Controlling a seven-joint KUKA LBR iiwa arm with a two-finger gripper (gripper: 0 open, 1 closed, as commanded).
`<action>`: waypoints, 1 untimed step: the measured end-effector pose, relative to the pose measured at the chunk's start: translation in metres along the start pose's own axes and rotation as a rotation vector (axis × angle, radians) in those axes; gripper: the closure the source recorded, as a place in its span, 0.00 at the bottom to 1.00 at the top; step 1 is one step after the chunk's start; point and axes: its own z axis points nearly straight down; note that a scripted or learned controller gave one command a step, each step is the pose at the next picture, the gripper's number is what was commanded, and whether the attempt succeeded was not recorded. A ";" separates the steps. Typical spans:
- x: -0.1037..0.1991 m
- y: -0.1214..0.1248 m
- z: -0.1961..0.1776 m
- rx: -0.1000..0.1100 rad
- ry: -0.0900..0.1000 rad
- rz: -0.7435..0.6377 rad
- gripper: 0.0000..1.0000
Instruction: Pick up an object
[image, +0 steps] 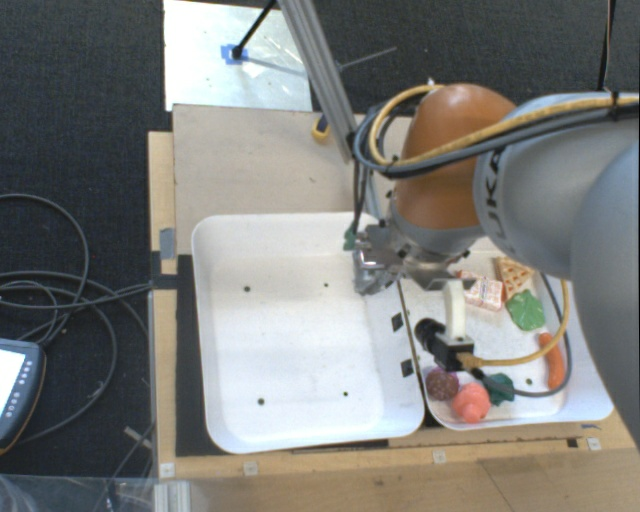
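My gripper (368, 268) hangs below the orange band (450, 150) of the arm, over the right wall of the left white bin (280, 340). A small green bit (350, 240) shows at its left side; I cannot tell what it is. In the right bin (592, 405) lie a pink block (486, 292), a tan wedge (513, 272), a green leaf-like piece (526, 311), an orange carrot-like stick (553, 366), a dark berry (441, 383), a pink strawberry-like piece (471, 402) and a dark green piece (498, 386). The arm hides the back of that bin.
A yellow cable (520, 355) and a black fitting (436, 338) with a white cylinder (455, 308) hang over the right bin. A grey pole (320, 60) slants across the back of the bench. Loose cables (60, 300) lie on the floor at left.
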 end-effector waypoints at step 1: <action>0.003 -0.007 -0.006 -0.001 -0.001 0.003 1.00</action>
